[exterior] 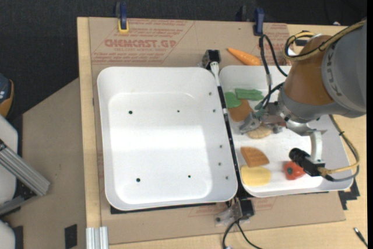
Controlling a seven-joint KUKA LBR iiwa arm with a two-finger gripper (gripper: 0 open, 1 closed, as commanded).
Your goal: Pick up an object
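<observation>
Board (pixel 87 125), brown with faded red print along its far edge, carries both bins. A blue clamp (pixel 122 13) grips that far edge above the left bin (pixel 157 137), whose white floor shows a few small dark dots. A second clamp (pixel 258 19) sits further right. A carrot (pixel 245 57) lies on the board just beyond the far rim of the right bin (pixel 274 151), outside it. Inside the right bin, against its left wall, a small green piece (pixel 232 101) touches a brown lump (pixel 239 111), and a longer green strip (pixel 249 93) lies just beyond them. Nearer the front, an orange slab (pixel 254 155) lies just beside a yellow block (pixel 256 176), which sits in the near left corner. The gripper (pixel 256 123) hangs low in the middle of this bin, directly over a beige disc (pixel 260 133). The disc lies flat on the floor between the brown lump and the orange slab, partly hidden under the gripper. Whether the gripper is open or closed, or touches the disc, cannot be told from this angle. A red piece (pixel 293 170) lies by the near rim, right of the yellow block and apart from it. The grey arm (pixel 344 76), with its orange band (pixel 306 84), reaches in from the right over the bin's far right part.
</observation>
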